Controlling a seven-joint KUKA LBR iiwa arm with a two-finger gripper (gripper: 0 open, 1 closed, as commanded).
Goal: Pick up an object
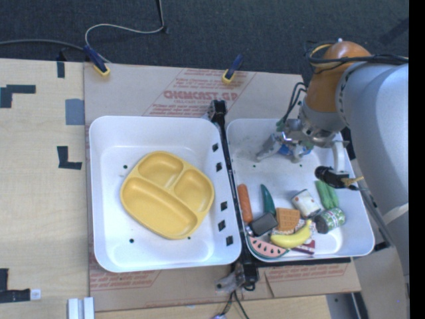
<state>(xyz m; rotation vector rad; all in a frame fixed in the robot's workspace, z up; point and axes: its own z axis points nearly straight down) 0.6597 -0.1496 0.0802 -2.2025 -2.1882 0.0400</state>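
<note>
Worktop (40, 198): pale wood, with a cardboard sheet (159, 92) under two white bins. Left bin (106, 244): one yellow divided plate (168, 193), lying flat near the middle. Right bin (252, 135): toy food gathered in the near half, comprising an orange carrot (245, 203) by the left wall, a dark green pepper (267, 197) just beside it, a black block (263, 223), a tan cracker (287, 218), a yellow banana (293, 238), a watermelon slice (264, 248) at the near rim, a white cylinder (306, 202), a green can (332, 218) and a green stalk (326, 193) by the right wall. Gripper (284, 146): over the far half of the right bin, apart from the food pile, beneath the orange band (327, 82). Fingers: spread, one reaching left; nothing visible between them.
</note>
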